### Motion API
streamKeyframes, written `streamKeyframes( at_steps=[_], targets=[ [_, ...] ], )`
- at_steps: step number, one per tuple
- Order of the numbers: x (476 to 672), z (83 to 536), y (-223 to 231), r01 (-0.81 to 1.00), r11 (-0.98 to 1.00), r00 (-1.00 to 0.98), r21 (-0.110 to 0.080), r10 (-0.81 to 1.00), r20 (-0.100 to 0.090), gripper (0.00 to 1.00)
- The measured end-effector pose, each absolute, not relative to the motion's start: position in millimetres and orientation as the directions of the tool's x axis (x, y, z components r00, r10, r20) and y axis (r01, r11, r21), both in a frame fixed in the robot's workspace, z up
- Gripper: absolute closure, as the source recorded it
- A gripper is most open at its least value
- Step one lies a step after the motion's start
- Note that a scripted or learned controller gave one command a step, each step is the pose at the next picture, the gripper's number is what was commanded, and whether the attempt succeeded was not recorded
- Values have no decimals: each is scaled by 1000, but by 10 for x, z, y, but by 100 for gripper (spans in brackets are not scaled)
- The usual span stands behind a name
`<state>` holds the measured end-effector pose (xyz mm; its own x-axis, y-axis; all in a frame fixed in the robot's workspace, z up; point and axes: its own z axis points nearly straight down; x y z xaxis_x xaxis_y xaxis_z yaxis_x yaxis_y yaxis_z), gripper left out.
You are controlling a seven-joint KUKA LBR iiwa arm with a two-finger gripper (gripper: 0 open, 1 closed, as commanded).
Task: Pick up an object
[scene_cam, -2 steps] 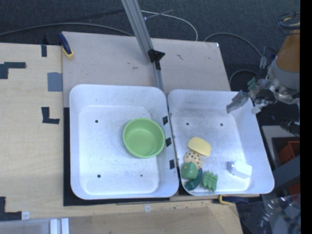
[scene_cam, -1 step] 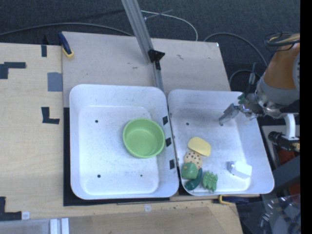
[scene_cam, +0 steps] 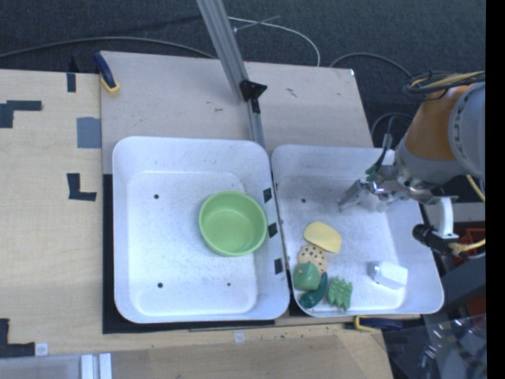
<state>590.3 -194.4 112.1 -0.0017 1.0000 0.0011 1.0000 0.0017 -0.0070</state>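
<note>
In the camera view, the claw [scene_cam: 353, 197] hung over the right white bin [scene_cam: 410, 212], up and to the right of the pale yellow rounded plastic toy [scene_cam: 323, 237]; whether it was wide or narrow I could not tell, and nothing showed between its fingers. The toy lay near the bin's middle, probably light, stiff and smooth, best pinched across its short width.

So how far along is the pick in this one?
Nothing looks picked yet. The yellow piece, the green toys and the small white block all lie on the right bin floor. The hand sits over that bin's upper part, apart from them. Reaching, grasping and lifting remain.
</note>
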Motion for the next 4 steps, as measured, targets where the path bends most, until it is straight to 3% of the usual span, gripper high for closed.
streamKeyframes(
  at_steps=[1, 3, 4],
  targets=[
    [5916, 1257, -1948, 1000, 2, -2, -3, 1000, 0, 100],
    [5801, 2385, -2077, 1000, 1, -1, 5, 1000, -3, 100],
    [5811, 2681, -2073, 1000, 2, -2, 3, 1000, -1, 100]
  ],
)
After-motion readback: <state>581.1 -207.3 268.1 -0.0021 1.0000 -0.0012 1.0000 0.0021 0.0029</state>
